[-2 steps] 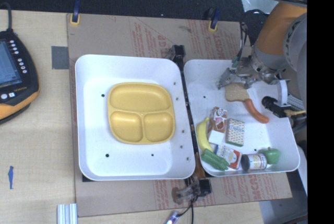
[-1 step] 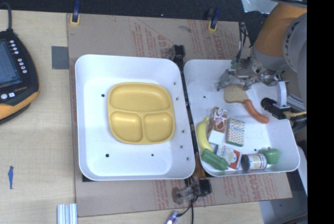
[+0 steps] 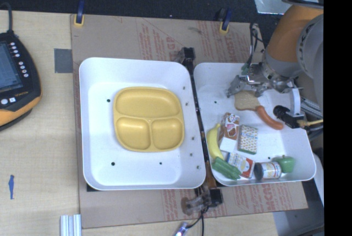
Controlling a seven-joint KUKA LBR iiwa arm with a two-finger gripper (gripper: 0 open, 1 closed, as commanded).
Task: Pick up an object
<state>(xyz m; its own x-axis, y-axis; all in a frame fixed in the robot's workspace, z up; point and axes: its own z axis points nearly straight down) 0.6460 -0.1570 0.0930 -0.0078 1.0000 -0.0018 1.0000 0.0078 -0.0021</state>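
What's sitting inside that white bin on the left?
The left bin holds one thing: a yellow divided plate with three compartments, lying flat near its middle. Nothing lies in the compartments. Whatever is under the plate is covered.

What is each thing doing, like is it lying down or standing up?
Yellow tray: flat in the left bin, nothing in its sections.
Banana: lying along the right bin's left wall.
Hot dog: lying flat.
Bread slice: flat, just below the pincer.
Small can: on its side.

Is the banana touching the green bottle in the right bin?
Touching. The camera view shows the banana's lower end meeting the green bottle, with no white bin floor between them.
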